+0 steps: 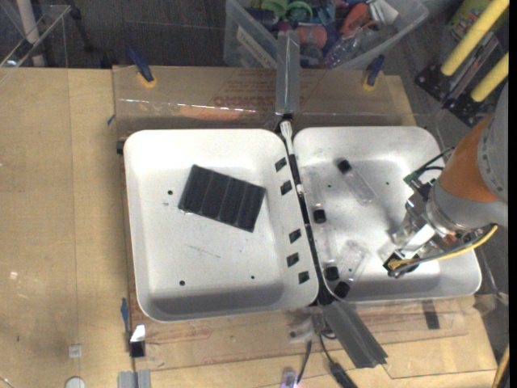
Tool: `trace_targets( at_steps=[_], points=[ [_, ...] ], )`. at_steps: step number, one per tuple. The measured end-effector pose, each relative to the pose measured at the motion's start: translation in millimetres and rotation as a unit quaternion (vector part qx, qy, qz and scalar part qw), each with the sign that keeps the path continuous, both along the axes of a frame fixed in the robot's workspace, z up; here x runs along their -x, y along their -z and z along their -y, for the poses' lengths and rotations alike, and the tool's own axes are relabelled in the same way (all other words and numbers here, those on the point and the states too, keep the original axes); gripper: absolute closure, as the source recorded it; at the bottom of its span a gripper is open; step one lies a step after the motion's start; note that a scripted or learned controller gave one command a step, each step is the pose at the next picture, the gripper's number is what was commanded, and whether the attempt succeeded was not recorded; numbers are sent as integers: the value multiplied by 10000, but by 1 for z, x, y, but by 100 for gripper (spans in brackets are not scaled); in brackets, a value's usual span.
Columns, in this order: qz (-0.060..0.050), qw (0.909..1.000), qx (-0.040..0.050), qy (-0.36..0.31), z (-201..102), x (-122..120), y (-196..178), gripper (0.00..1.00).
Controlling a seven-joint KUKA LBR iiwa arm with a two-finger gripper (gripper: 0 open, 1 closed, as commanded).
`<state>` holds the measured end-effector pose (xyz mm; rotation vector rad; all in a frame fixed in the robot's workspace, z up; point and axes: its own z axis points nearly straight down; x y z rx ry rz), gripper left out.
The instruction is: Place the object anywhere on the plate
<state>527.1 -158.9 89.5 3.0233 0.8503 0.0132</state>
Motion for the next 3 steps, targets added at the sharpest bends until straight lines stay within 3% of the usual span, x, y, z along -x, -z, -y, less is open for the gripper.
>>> trace_targets(
  at_steps=[1,2,3],
  points=[
    [-26,9995,-76,292,30,-5,1,100],
    [-14,9931,-213,1154,37,3,0,100],
    [-22,9924,-216,1211,38,15,0,100]
  ],
)
